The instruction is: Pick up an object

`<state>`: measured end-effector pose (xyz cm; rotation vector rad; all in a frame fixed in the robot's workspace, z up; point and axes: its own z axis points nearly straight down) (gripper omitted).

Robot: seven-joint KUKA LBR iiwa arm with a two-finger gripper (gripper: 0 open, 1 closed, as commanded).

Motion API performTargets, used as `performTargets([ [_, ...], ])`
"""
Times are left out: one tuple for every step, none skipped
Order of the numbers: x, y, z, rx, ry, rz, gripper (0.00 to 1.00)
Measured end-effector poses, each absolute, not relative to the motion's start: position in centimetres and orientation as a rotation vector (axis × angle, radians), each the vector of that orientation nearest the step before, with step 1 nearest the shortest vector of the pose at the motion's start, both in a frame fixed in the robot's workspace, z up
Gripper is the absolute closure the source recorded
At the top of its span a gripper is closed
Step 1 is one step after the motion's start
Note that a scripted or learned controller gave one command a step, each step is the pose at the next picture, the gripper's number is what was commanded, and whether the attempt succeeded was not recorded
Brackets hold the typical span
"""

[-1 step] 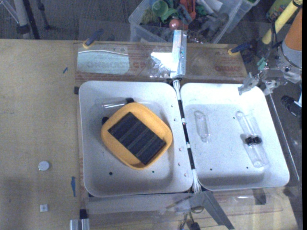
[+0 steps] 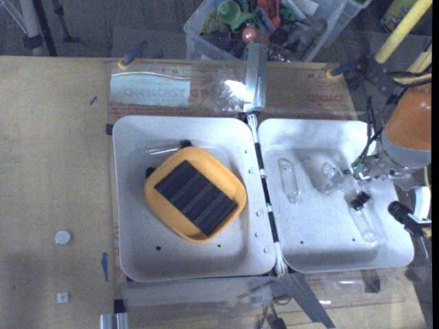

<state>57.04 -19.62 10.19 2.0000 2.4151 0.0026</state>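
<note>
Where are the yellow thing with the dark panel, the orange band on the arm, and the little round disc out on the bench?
yellow object (image 2: 195,194), camera view, on its dark ribbed panel.
orange band (image 2: 411,118), camera view, mid-band.
round disc (image 2: 62,237), camera view, its centre.

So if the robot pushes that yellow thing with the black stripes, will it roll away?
Probably not. The yellow thing looks wide and flat, lying low in the left bin, so it would likely slide rather than roll. Its rounded edges and smooth look suggest it may be slippery. It looks stiff, not floppy.

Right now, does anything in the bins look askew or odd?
The yellow tray with a dark slatted top lies turned at an angle to the left bin walls. Clear plastic pieces lie scattered in the right bin.
</note>
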Motion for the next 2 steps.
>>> performTargets([
  [64.7,-20.8,8.7,2.036,2.392,0.008,0.00],
  [64.8,-20.8,9.9,2.029,2.389,0.008,1.00],
])
